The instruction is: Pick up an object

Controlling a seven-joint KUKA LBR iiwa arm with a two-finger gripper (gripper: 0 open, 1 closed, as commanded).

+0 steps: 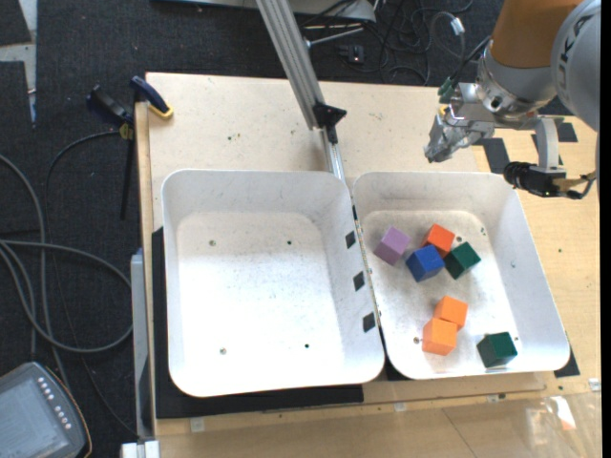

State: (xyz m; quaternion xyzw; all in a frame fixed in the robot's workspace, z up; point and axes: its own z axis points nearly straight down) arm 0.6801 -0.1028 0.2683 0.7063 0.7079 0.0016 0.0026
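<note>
The gripper (pixel 441 148) is hanging above the bench just beyond the right bin's (pixel 535 256) far rim, carrying nothing; whether it is spread or pressed together cannot be told. Seven cubes are lying in that bin: purple (pixel 391 246), blue (pixel 424 262), orange (pixel 440 238) and green (pixel 463 259) near its middle, two orange and one green toward its near edge.

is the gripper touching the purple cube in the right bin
Apart. The camera view shows the gripper above the right bin's far rim, with bare bin floor between it and the purple cube.
</note>
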